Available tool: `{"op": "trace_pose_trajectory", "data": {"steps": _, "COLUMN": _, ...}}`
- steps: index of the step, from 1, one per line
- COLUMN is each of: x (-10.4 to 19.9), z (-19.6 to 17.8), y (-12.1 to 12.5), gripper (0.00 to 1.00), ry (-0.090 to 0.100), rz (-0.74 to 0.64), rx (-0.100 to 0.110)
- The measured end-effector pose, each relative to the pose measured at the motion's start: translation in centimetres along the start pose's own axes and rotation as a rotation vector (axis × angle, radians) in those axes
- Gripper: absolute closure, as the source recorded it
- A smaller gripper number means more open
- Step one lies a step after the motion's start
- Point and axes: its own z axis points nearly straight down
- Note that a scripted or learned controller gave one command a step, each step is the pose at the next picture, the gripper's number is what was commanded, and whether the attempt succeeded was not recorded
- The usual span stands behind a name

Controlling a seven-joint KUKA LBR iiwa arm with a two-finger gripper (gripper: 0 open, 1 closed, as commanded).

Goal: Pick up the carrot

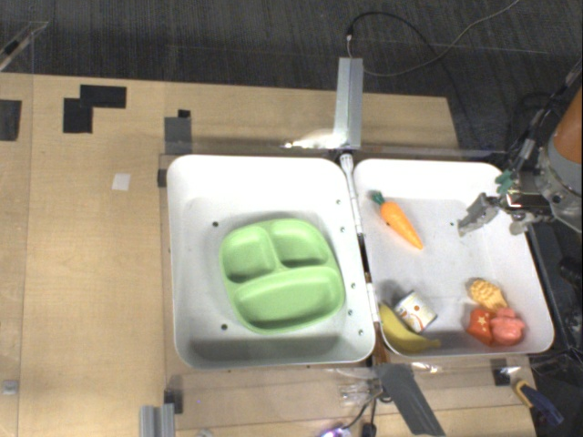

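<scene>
Carrot (401, 223): smooth tapered orange cone, green stub top, lying slantwise near the right bin's (437, 176) far left corner. Gripper (492, 209): grey metal, at the bin's far right edge, well apart; fingers spread, grasping nothing. Left bin (196, 244): glossy green three-compartment plate (281, 273). Near edge: banana (405, 333), small can (415, 311), label unreadable

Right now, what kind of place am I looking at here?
Probably a robotics lab bench set up for grasping trials: a robot gripper over two white bins, toy food such as a carrot and banana, and loose cable behind.
</scene>
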Motion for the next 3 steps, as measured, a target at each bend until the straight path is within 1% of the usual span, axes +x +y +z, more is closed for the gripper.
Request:
{"op": "trace_pose_trajectory", "data": {"steps": 1, "x": 6.2, "z": 8.9, "y": 4.8, "gripper": 0.0, "ry": 0.001, "rz": 0.246, "rx": 0.003}}
{"op": "trace_pose_trajectory", "data": {"steps": 2, "x": 4.6, "z": 18.4, "y": 7.7, "gripper": 0.0, "ry": 0.001, "rz": 0.229, "rx": -0.008}}
{"op": "trace_pose_trajectory", "data": {"steps": 3, "x": 4.8, "z": 17.1, "y": 8.0, "gripper": 1.0, "ry": 0.005, "rz": 0.229, "rx": -0.015}}
